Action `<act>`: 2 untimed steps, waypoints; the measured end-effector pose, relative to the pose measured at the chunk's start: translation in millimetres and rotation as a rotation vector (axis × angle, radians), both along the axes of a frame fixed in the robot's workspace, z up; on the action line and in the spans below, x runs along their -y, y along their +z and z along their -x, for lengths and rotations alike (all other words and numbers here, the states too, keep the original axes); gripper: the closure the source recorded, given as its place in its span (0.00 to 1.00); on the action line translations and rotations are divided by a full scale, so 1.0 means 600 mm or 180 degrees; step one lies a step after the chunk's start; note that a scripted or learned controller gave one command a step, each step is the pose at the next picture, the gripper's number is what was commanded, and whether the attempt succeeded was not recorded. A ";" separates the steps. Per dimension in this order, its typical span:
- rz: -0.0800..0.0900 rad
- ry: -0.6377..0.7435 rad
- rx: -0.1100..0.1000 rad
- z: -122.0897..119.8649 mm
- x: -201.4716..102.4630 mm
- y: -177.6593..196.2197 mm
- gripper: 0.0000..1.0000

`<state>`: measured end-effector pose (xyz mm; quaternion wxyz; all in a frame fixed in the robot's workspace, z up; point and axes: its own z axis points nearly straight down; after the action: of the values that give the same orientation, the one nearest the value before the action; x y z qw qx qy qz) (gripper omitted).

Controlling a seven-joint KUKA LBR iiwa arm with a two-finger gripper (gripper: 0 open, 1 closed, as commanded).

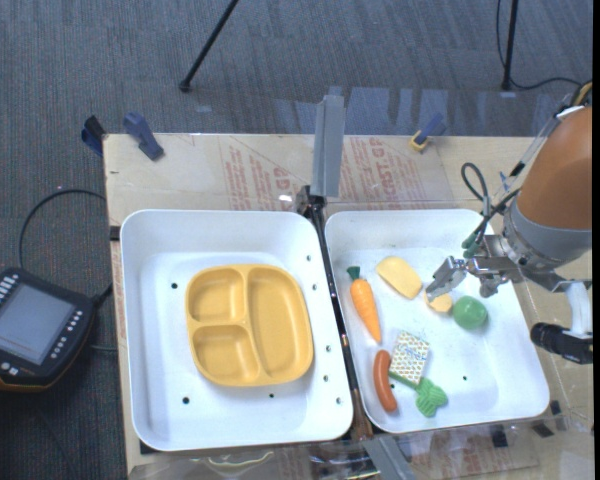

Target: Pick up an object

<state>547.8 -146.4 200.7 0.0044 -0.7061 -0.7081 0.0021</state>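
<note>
Your nearest candidate is a small pale-yellow piece [440, 303] in the right bin [510, 393], lying directly under the gripper [463, 277] and partly covered by it. Just right of it, touching or nearly so, sits a green ball [470, 314]. A yellow wedge [399, 277] lies just left of the gripper, its long axis running from upper left to lower right.

The gripper hangs over the bin's upper right area, reaching in from the right. Its fingers appear spread apart, one toward the wedge and one above the ball, and nothing can be seen between them. In my judgement the move ahead is a short straight descent, with the ball close enough to interfere.

Further left, note a carrot [366, 309] lying lengthwise up and down the bin, a sausage [383, 381] below it on a similar axis, a patterned packet [410, 357] and a small green leafy item [431, 399].

The left bin [150, 388] holds a yellow divided plate [249, 324].

The bench board [260, 168] carries red printing, too faint and inverted to read. The pendant [25, 326] on the floor shows no legible text
</note>
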 end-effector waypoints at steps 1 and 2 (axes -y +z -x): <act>-0.0004 0.0342 -0.0013 -0.038 -0.109 -0.112 0.00; -0.0003 0.0792 0.0005 -0.085 -0.098 -0.197 0.00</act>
<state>598.7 -87.7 82.4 0.0039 -0.6128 -0.7902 0.0018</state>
